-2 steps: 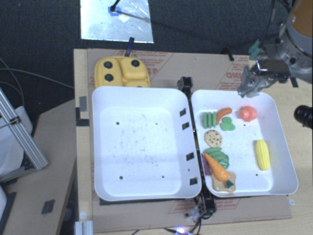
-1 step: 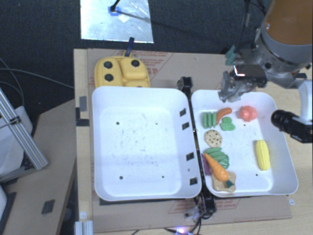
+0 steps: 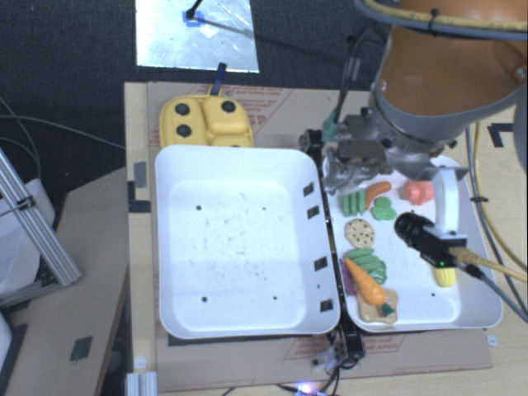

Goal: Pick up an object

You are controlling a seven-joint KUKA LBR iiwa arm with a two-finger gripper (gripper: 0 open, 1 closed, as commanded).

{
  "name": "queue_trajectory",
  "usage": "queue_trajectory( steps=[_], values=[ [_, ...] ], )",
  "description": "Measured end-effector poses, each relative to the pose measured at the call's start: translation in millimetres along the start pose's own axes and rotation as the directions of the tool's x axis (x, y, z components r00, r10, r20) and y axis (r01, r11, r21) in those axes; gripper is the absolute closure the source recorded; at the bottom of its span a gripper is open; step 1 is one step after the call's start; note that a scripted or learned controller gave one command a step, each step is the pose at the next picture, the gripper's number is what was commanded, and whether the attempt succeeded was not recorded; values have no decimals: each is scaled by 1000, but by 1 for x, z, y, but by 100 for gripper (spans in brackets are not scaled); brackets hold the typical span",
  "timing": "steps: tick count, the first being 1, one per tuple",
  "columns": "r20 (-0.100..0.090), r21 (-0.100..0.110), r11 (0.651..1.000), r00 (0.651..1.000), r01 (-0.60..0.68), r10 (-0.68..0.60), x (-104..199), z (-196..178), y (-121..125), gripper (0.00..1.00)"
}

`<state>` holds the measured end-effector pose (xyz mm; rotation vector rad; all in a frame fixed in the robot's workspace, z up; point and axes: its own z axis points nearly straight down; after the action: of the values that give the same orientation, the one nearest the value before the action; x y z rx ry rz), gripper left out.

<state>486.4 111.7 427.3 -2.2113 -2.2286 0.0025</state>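
Over the right bin's (image 3: pixel 483 304) far-left corner, the tool (image 3: pixel 351 172) is seen above green beans (image 3: pixel 353 201); its grip cannot be told.

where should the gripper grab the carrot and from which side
Probably the thick orange middle of the carrot, coming straight down from above. It lies flat and slanted in the right bin, so the fingers would best close across its narrow width. The green leaf and other toys crowd its ends; its long sides look freer.
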Motion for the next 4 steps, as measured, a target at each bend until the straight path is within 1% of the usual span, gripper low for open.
queue_trajectory(
  steps=[1,2,3,4],
  values=[
    [-1,-15,1000,1000,-9,9,-42,-101,0,100],
    [2,8,1000,1000,-2,2,-1,56,-1,100],
    [1,0,1000,1000,-2,2,21,96,13,100],
    [2,5,1000,1000,-5,5,48,216,47,100]
  ],
)
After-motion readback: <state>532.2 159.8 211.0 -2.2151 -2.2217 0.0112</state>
